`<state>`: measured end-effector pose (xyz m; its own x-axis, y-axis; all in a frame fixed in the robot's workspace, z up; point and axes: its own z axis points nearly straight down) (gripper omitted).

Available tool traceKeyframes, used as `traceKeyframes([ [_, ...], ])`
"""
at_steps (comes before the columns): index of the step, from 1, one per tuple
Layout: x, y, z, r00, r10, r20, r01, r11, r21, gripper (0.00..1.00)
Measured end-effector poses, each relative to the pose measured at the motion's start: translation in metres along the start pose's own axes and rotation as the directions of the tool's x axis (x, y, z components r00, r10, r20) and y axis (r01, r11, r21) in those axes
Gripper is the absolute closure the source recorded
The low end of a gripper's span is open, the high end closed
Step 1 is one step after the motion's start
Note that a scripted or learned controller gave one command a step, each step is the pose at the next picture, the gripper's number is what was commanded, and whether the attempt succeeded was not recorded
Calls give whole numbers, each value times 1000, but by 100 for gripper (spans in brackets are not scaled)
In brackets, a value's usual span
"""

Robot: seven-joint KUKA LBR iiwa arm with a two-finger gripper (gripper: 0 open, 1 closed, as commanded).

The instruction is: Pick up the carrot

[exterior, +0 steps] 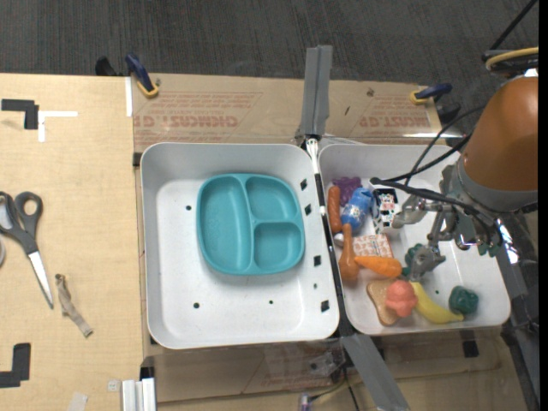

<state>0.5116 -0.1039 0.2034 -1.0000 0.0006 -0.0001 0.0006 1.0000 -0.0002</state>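
Note:
The carrot (378,265) is a short orange piece lying flat in the middle of the right bin (488,315), just below a pink and white box (371,247). My gripper (419,262) hangs low over the bin, right beside the carrot's right end; it looks dark and small from here. Nothing is visibly held in it. The grey arm with its orange band (512,139) reaches in from the right, and cables trail over the bin's back part.
Around the carrot lie a yellow banana (434,308), a pink peach (399,298) on a bread slice, a green toy (463,299), a blue toy (355,205), a purple one (347,185) and an orange sausage (333,204). The left bin (171,306) holds a teal divided plate (253,223). Scissors (26,229) lie far left.

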Motion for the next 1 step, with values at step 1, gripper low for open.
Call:
traceKeyframes([
  [1, 34, 8, 105, 1000, 29, 0, -29, 1000, 0, 0],
])
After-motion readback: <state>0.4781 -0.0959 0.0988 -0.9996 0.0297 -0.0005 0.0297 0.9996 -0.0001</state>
